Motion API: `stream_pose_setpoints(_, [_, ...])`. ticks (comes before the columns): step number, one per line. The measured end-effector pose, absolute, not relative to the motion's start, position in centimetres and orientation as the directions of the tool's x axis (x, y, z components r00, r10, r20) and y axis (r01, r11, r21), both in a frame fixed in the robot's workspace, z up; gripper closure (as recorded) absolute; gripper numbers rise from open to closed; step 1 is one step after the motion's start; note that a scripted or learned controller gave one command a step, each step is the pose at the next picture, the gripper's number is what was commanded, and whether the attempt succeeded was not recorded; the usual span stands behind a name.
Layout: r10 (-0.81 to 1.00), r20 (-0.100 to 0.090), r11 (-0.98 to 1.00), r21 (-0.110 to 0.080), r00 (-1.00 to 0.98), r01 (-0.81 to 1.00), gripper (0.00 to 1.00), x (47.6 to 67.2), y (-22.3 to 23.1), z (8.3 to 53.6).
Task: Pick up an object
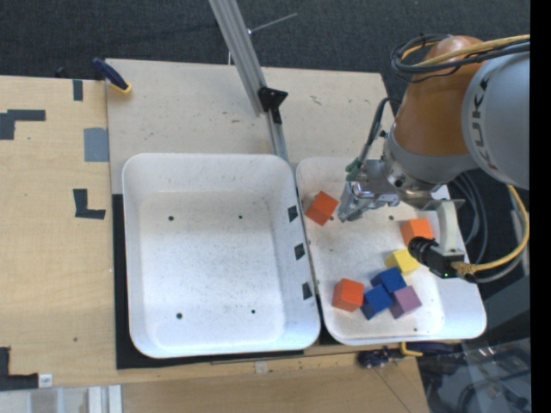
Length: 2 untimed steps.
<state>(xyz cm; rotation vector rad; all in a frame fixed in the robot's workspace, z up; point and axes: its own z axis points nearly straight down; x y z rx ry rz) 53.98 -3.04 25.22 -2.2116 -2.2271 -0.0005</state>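
I note a small orange cube (pixel 322 207) near the upper left of the right-hand shallow white bin (pixel 456 321), close to that bin's left wall and tilted on an edge; it appears raised off the floor, though I cannot confirm this; the metal two-finger gripper (pixel 351 205) sits just to its right, touching or nearly touching it; I cannot tell whether the jaws are open, closed or on the cube, as the angle hides them.

The grey arm with its orange band (pixel 448 101) enters from the right and covers the bin's upper right; black and yellow cables (pixel 482 265) trail from the wrist.

Elsewhere in the same bin I record a second orange cube (pixel 417 230) by the right side; a yellow block (pixel 405 260) below it; two blue blocks (pixel 384 291) touching one another; a purple block (pixel 405 300) against them; and a third orange cube (pixel 348 294) just left of the cluster, near the lower left wall.

The left-hand shallow white bin (pixel 138 231) stands beside it, walls touching; both rest on the pale wooden tabletop (pixel 181 110); an angled metal pole (pixel 237 37) crosses above the bins.
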Motion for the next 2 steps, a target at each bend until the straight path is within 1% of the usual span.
stream_pose_setpoints(2, [1.000,0.002,0.008,-0.003,-0.008,1.000,1.00,50.6,8.4,25.3])
